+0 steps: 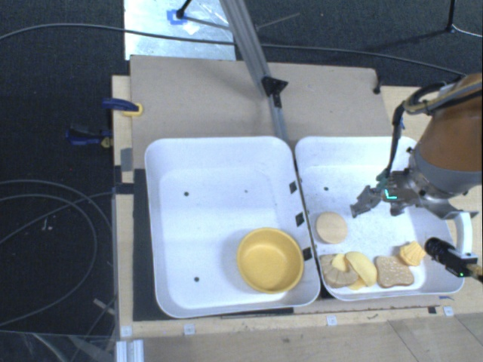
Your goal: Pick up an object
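Your arm [449,145] reaches in from the right and hangs over the right bin [339,157]. The gripper [366,202] sits above that bin's bare white floor, its dark fingers [361,206] splayed apart with nothing between them, so it is released and carries no object.

Look just below and left of the gripper: a round tan cracker [330,228] lies flat on the bin floor, near the fingertips but apart from them. Along the bin's near edge you have a row of food pieces. At the left corner lies a brown piece with a yellow banana-like piece [360,268] resting on it. Beside that lies a slice of toast [394,271], and further right a small orange-yellow chunk [412,253].

In the left bin [196,172] a yellow bowl [270,259] stands upright near the front right corner, close to the wall shared with the other bin. Both bins rest on the brown desk [196,96], with a grey pole [249,40] slanting across its far side.
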Robot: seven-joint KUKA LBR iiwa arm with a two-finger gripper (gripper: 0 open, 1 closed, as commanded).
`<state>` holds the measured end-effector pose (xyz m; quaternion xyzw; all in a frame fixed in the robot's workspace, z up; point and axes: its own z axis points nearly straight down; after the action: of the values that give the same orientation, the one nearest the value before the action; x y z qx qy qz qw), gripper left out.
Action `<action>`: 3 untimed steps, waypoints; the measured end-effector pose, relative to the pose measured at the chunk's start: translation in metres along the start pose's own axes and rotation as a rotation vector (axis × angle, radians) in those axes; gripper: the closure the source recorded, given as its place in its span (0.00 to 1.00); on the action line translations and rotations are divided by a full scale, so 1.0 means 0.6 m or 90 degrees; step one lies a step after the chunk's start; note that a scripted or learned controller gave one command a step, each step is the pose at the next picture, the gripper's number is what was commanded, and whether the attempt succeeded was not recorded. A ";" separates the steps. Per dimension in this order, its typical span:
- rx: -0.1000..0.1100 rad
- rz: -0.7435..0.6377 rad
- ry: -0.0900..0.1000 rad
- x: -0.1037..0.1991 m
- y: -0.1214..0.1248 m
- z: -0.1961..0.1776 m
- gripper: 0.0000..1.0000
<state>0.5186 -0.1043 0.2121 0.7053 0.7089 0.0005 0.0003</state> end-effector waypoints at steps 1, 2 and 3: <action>0.000 0.000 0.000 0.000 0.000 0.000 0.00; 0.003 0.002 0.000 0.012 0.001 0.073 0.00; 0.003 0.003 0.000 -0.002 0.003 0.152 0.00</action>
<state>0.5206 -0.1056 0.1211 0.7071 0.7071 -0.0011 -0.0013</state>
